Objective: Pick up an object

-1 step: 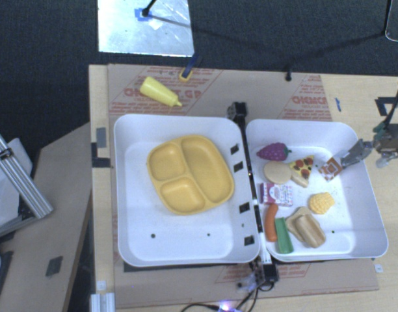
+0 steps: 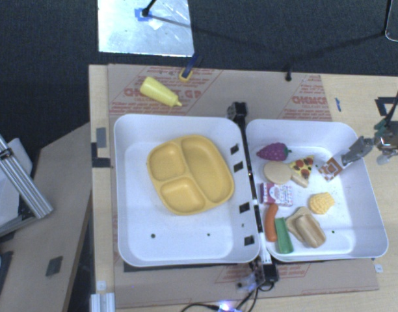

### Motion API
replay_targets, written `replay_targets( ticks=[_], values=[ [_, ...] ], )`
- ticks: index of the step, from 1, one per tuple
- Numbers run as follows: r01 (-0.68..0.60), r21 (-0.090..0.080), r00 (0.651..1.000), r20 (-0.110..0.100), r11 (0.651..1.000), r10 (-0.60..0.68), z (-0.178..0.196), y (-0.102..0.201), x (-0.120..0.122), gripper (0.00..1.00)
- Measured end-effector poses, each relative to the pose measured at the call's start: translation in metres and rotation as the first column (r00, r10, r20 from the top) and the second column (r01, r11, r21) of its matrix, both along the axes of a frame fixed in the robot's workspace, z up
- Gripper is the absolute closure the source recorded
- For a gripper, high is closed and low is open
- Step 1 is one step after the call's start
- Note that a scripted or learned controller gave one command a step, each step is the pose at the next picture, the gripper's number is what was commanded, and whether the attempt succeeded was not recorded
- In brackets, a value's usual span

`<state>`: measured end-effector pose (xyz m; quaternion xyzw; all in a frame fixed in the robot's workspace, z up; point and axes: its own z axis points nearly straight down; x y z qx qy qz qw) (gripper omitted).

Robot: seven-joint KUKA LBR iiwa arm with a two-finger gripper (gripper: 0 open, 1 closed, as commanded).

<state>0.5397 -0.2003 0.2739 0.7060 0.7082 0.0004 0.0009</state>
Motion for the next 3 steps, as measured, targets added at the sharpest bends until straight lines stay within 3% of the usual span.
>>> replay_targets(
  ticks=[3],
  values=[
    [0.002, 0.002, 1.0, -0.005, 1.0, -0.002, -0.18, 0.008, -0.015, 0.0]
  ],
)
